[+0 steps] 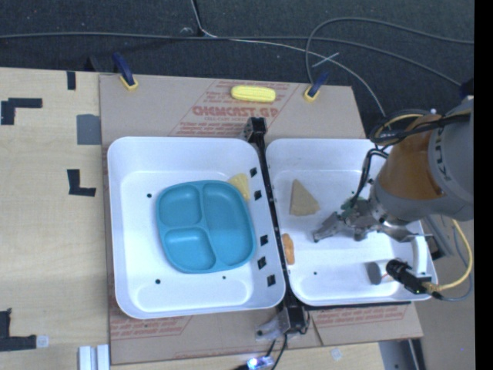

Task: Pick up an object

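Wedge-shaped tan object [303, 199], something like a slice of bread or a foam block, lies flat on the floor of the right bin [323, 154], close to the divider [266, 206] where the two bins meet and a little up-view from the bin's middle. It looks the likeliest target, since nothing touches it and it has open floor on every side. The gripper [323, 231] sits low in the same bin, just to the right of the wedge and slightly down-view of it, its fingers [330, 226] pointing leftward toward the divider. They appear slightly spread with nothing between them, though the angle makes the gap hard to judge. A small orange object [288, 248] lies against the divider, down-view of the wedge, tucked so close to the wall that fingers would struggle to straddle it. A small grey object [374, 272] rests farther from the divider, beneath the wrist. Across the divider, the left bin [123, 206] holds a blue divided plate [206, 227], with a yellowish object [240, 185] wedged between the plate and the divider. A yellow banana-like toy [253, 93] lies on the cardboard [169, 106] beyond the bins, up-view of the divider's end.
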`<move>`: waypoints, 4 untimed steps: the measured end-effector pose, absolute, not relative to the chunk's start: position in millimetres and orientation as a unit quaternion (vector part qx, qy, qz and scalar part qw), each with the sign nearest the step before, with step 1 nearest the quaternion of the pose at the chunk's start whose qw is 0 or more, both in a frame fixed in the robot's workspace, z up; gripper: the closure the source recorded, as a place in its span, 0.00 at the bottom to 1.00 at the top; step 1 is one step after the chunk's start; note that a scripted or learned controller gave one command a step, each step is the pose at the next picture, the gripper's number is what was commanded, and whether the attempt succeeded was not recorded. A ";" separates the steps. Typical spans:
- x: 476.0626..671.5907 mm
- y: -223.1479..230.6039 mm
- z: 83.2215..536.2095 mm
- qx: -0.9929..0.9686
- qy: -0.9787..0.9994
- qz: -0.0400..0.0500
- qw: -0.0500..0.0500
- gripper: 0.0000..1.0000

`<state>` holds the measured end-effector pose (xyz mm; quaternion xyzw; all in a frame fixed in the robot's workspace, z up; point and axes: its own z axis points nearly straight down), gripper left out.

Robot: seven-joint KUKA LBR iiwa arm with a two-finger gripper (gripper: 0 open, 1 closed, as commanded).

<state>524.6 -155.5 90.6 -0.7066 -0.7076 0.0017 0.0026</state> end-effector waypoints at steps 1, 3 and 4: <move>525.1 -155.7 85.6 -0.707 -0.707 0.000 -0.001 0.00; 517.7 -156.8 143.1 -0.707 -0.707 -0.001 -0.001 1.00; 527.5 -157.6 202.3 -0.706 -0.708 -0.001 -0.003 1.00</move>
